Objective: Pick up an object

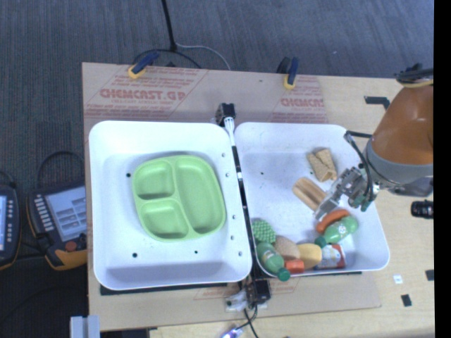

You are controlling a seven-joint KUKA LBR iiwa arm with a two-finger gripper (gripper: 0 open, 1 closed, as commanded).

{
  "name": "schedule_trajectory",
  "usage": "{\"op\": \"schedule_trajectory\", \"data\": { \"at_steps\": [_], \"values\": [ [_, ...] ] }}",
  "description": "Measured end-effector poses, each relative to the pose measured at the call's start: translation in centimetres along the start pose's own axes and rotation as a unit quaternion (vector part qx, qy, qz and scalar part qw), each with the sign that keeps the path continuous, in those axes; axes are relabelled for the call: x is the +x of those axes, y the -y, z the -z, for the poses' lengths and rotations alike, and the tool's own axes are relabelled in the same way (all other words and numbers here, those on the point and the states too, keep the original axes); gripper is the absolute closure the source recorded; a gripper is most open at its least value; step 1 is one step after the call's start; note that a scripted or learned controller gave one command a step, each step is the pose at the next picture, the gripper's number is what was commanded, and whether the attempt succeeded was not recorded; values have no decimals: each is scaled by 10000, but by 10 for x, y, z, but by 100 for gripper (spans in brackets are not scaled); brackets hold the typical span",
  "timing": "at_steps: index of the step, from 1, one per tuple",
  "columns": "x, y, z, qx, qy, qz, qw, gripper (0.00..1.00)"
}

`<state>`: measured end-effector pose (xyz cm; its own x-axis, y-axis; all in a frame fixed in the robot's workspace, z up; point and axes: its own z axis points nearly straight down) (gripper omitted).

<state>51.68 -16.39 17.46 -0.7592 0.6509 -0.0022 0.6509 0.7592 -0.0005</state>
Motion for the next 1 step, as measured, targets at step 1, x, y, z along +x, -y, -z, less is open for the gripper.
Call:
{"op": "schedule_trajectory", "data": {
  "at_steps": [1],
  "values": [
    [46, -14, -81, -5, -2, 439, 9990, 100]
  ]
}}
